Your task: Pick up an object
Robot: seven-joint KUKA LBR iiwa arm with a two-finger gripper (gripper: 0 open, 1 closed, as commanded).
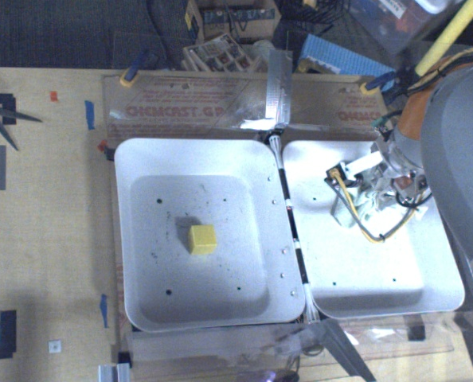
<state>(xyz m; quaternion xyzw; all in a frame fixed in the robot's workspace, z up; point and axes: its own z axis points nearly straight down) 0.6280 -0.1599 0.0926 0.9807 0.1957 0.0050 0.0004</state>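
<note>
Wooden bench (45, 237) is filling my view, carrying two shallow white bins side by side. I'm seeing the left bin (133, 173) sitting against the right bin (428, 293), their rims touching along the middle. The grey arm (459, 157) is reaching in from the right, its orange band showing above the wrist, and its hand (349, 205) is hanging over the upper part of the right bin among loose cables. I cannot tell how the hand is set, nor whether anything is in it. A yellow cube (203, 239) is lying near the middle of the left bin, well apart from the hand.
</note>
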